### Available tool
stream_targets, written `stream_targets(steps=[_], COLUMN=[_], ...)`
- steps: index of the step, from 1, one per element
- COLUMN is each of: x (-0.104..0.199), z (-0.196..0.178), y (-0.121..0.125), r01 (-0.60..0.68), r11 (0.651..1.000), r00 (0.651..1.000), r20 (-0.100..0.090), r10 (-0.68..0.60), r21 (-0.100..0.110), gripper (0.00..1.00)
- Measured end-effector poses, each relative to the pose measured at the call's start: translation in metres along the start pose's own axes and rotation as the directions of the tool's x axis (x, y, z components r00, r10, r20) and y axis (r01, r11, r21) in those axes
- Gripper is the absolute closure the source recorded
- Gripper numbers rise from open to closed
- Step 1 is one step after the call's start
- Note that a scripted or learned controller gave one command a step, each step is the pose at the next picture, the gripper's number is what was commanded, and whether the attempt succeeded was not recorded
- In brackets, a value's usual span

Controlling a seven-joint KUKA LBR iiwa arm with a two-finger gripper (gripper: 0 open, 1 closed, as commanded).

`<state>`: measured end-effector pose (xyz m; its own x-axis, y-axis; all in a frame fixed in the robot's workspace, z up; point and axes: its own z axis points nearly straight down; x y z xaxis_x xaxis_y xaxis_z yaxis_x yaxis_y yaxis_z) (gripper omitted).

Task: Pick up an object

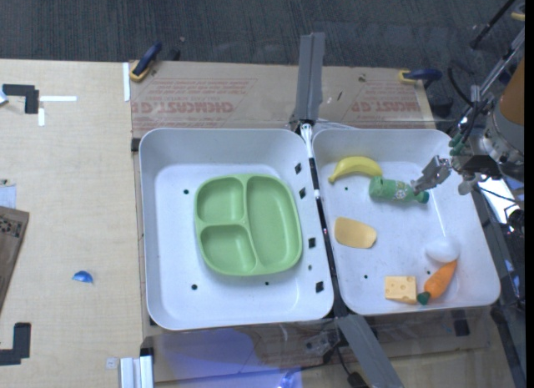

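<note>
My gripper [429,176] reaches in from the right over the right bin [400,249], at the right end of a green pickle-shaped toy [397,191] that lies on the bin floor. It seems to touch or hover just over that end. A yellow banana [355,167] lies just behind and to the left of the green toy. Further forward in the same bin lie a flat yellow-orange slice [355,233], a white rounded piece [441,251], an orange carrot [440,280] and a wedge of yellow cheese [400,288].
The left bin [158,211] holds a green divided plate [249,224]. A grey divider post [309,78] stands behind the seam between the bins. Cables and the arm's wrist [501,140] crowd the right edge.
</note>
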<state>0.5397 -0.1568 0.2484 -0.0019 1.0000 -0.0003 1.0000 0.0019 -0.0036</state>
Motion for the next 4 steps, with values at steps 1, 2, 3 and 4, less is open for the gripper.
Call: stream_targets(steps=[1,2,3,4], x=[0.011,0.048,0.065,0.026], z=[-0.025,0.049,0.014,0.098], y=[0.007,0.054,0.111,0.07], r01=[-0.08,0.015,0.114,0.136], r11=[0.997,1.0,0.994,0.991], r00=[0.997,1.0,0.994,0.991], r20=[0.001,0.001,0.002,0.001], r10=[0.08,-0.015,-0.114,-0.136], r21=[-0.001,0.001,-0.003,-0.001], gripper=[0.0,0.0,0.0,0.0])
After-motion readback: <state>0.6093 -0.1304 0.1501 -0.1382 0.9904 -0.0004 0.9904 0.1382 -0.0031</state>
